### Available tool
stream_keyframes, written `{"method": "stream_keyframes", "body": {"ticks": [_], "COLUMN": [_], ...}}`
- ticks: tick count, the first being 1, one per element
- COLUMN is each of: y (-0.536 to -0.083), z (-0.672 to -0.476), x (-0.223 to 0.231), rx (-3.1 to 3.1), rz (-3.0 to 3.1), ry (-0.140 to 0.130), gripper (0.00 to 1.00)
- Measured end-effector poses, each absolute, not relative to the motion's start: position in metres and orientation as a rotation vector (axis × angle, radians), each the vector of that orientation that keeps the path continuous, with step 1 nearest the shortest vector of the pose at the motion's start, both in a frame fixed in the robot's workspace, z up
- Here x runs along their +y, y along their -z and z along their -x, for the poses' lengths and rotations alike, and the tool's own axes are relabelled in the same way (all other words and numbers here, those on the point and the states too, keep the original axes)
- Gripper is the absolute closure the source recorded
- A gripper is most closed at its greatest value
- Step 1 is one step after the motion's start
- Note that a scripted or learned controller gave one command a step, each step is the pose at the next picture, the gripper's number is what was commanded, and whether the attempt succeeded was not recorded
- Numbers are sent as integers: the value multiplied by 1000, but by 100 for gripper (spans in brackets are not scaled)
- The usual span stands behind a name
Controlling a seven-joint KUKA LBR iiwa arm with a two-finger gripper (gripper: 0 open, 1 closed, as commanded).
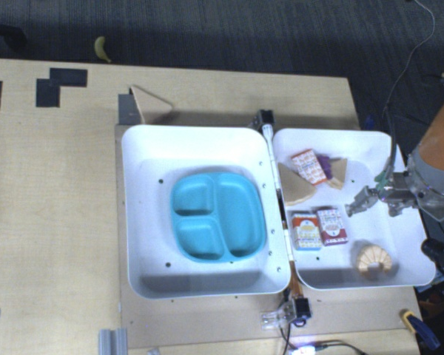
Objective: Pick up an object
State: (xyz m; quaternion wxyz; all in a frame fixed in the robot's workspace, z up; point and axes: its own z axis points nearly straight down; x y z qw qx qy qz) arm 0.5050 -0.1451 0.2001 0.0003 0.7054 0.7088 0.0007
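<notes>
Reaching in from the right, my grey arm with its orange band (438, 143) hangs over the right shallow white plastic bin (411, 261), with my tool (370, 198) low above its bare floor near the right wall. How far the tool is parted I cannot tell, and I see nothing between its fingers.

Just left of the tool lie two small red-and-white printed packets (319, 228) side by side, touching one another. Below the tool, near the bin's front edge, sits a round tan ridged pastry-like toy (374, 259), apart from the packets. Toward the back of that bin a third red-and-white packet (308, 166) rests on a tan wedge of flat material (296, 186), with a purple piece (328, 163) and another tan scrap (339, 171) just beside it.

The left shallow white bin (144, 198) holds a light-blue three-compartment plastic tray (218, 214), lying flat in its middle. Both bins rest on the pale wooden counter (52, 220).
</notes>
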Motion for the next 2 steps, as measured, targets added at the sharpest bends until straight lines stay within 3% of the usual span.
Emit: {"method": "stream_keyframes", "body": {"ticks": [1,2], "y": [-94,-105], "z": [-489,-491], "x": [-201,-201], "rx": [2224,2222], "rz": [-2214,-2212], "ry": [-4,-7], "gripper": [0,100]}}
